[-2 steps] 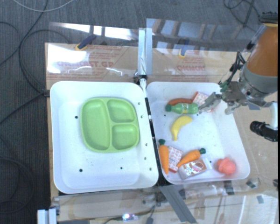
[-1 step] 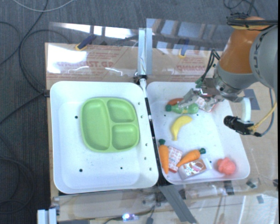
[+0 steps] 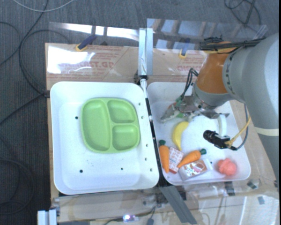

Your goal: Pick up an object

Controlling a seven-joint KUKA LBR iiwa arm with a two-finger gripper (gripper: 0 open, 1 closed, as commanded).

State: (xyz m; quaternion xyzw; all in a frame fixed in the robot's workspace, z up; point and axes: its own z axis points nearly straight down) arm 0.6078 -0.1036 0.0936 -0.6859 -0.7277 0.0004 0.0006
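The gripper (image 3: 174,112) hovers with fingers spread and nothing between them, low in the right bin (image 3: 241,170), just above the banana (image 3: 179,132). To grasp well, it should descend straddling the banana's narrow width before closing.

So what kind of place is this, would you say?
Probably a robotics lab's pick-and-place test bench: a grey robot arm with an orange band reaches over a shallow white bin of toy food, with loose black cables trailing across grey carpet.
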